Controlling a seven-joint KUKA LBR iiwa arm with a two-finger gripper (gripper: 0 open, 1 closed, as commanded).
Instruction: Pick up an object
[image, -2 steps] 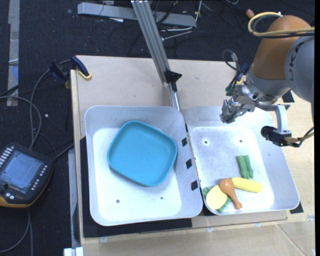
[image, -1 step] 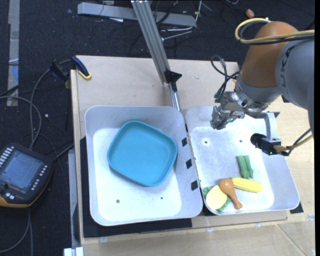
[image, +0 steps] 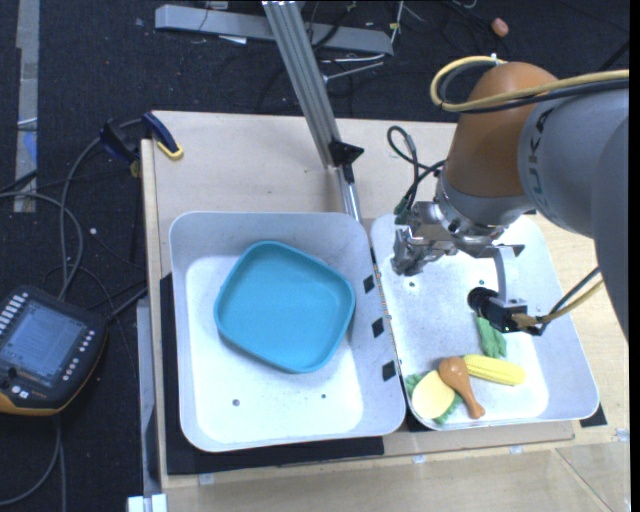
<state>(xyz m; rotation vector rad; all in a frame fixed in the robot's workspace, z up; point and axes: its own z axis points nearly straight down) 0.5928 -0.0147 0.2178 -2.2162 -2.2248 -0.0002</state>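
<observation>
My gripper (image: 408, 258) hangs over the back left part of the right bin (image: 560, 300), close to the wall shared by the two bins, and nothing shows in it. Several small items lie at that bin's front edge: a yellow corn cob (image: 493, 371), a green piece (image: 491, 337) just behind it, an orange-brown wooden spoon (image: 460, 380) and a yellow-green round piece (image: 433, 396). They sit well in front and to the right of the gripper. A blue square plate (image: 285, 305) lies in the left bin (image: 200, 400).
A black fitting (image: 487, 301) with a yellow cable hangs from the arm above the green piece. A slanted metal pole (image: 312, 90) rises behind the bins. A handheld control pendant (image: 40, 350) lies on the floor at the left.
</observation>
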